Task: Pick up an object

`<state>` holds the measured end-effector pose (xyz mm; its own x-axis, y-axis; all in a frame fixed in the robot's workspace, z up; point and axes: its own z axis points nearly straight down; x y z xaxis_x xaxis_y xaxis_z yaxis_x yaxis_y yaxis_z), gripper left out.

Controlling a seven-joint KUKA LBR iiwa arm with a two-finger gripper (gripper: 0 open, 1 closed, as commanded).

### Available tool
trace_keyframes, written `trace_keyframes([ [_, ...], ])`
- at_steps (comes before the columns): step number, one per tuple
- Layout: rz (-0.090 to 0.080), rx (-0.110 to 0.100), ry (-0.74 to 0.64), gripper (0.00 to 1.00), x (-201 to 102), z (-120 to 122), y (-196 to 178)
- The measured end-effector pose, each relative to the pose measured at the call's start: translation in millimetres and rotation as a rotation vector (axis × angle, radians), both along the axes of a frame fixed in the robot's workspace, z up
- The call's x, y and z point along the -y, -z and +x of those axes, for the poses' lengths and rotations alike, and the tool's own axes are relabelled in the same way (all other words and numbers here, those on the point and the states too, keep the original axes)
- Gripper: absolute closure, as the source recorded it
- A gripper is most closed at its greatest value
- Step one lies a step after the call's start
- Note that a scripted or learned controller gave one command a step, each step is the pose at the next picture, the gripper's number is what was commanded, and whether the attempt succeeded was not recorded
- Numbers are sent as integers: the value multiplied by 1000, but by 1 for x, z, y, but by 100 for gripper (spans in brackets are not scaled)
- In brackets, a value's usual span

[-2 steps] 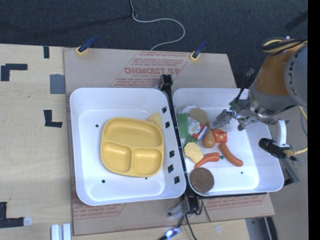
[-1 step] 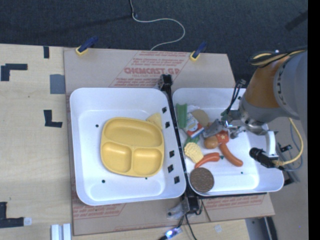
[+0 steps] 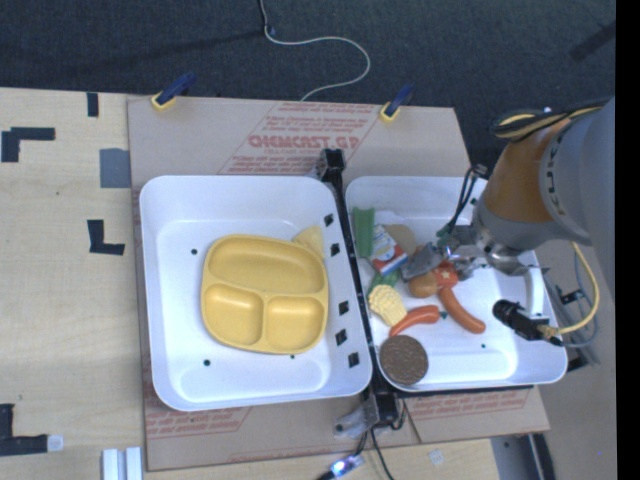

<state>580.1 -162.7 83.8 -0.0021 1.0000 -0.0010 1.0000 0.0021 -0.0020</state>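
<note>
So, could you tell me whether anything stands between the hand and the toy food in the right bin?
Nothing visible does. The hand is already low among the toy food, right beside the brown round piece and the orange sausage.

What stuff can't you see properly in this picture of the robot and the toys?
- Pincer, camera view: small and dark against the toys, so open or shut is unclear.
- Brownish toy under it: partly covered by the pincer, shape unclear.
- Pale yellow piece: tucked behind the yellow tray.
- Green toy: too small to name.
</note>
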Motion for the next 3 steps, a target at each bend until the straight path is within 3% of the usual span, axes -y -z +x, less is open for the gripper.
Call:
trace_keyframes([
  [1,-1,2,0,100,0,0,-11],
  [3,0,6,1,100,-7,-12,-118],
])
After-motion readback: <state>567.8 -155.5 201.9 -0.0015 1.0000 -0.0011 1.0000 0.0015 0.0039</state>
